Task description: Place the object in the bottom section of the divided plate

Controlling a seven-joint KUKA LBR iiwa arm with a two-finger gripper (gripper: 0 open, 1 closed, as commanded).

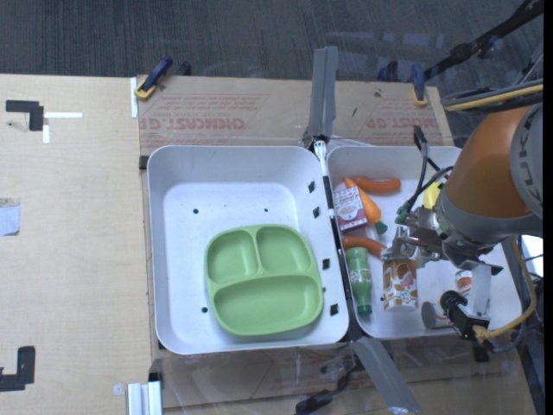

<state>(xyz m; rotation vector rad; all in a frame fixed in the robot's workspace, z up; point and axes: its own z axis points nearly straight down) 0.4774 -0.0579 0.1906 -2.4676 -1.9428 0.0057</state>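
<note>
A green divided plate (259,279) lies in the left bin (173,197), with its wide bottom section (263,307) toward the near edge and nothing in it. My gripper (404,247) is low over the middle of the right bin (373,325), under the arm's orange band (488,175). Directly below it lies an orange and white snack packet (400,288), touching or nearly touching the gripper's tip. The arm's body hides how the gripper meets the packet.
The right bin also holds a green bottle (359,279) by the divider, a maroon packet (348,207), orange sausage-like pieces (377,183), a small white bottle (467,285) and a grey piece (429,316). Cables run along the right side.
</note>
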